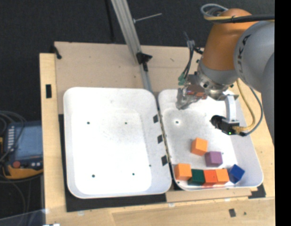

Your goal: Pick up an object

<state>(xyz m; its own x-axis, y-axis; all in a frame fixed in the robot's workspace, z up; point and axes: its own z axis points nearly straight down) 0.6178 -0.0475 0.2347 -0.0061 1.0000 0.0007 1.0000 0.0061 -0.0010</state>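
Tool [185,99] over right bin's [246,147] far-left corner; opening indiscernible; blocks [199,146] well apart.

Arm: grey with an orange band, reaching in from the right over the right bin [246,147]
Gripper [185,100]: low over the right bin's far left corner; nothing seen between its fingers
Loose blocks: orange block [199,146] near the bin's middle; purple block [213,158] just beside it, toward the near edge
Near edge row: orange cube [183,171]; green block [197,176]; two orange blocks [216,176]; blue block [236,173] at the right end
Left bin [107,140]: white, side by side with the right one
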